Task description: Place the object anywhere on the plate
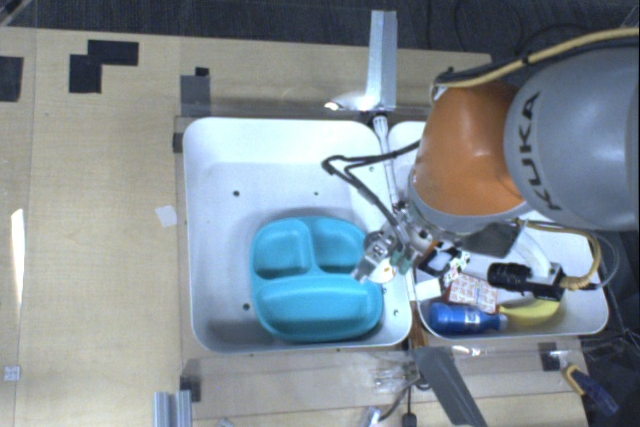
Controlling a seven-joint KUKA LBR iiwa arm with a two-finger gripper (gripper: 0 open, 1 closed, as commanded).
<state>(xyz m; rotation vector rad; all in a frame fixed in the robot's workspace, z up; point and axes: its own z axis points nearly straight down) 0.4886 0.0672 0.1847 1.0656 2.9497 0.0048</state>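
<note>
Over the right rim of the blue divided plate, the gripper is hovering; its grip state cannot be told.

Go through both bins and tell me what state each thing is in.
Plate: right way up, flat in the left bin.
Tool: low over the plate's right rim.
Bottle: on its side in the right bin.
Banana: lying flat beside the bottle.
Packet: lying against the bottle.
</note>
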